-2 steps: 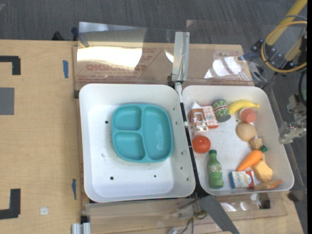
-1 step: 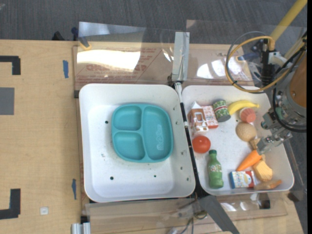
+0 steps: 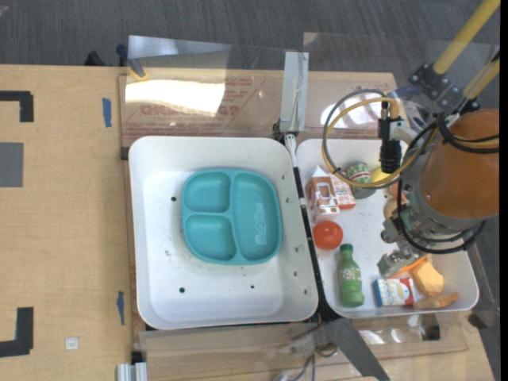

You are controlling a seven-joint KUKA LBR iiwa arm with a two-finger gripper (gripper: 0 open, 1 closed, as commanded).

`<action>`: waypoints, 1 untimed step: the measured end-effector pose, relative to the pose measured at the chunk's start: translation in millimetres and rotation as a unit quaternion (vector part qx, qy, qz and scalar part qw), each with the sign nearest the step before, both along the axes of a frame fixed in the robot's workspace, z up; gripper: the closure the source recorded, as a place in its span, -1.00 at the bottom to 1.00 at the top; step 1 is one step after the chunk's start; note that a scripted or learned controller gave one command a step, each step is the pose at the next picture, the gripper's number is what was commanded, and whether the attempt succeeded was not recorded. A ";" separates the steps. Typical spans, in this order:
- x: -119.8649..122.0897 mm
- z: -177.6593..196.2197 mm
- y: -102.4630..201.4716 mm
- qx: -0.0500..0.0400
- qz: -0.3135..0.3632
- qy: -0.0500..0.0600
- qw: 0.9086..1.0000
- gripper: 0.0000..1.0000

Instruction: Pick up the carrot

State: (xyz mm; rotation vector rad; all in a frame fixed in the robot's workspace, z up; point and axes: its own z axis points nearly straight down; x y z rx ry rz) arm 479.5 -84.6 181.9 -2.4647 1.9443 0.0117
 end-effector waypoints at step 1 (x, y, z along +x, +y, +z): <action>2.3 91.4 -27.1 -0.004 -0.016 -0.007 1.000 1.00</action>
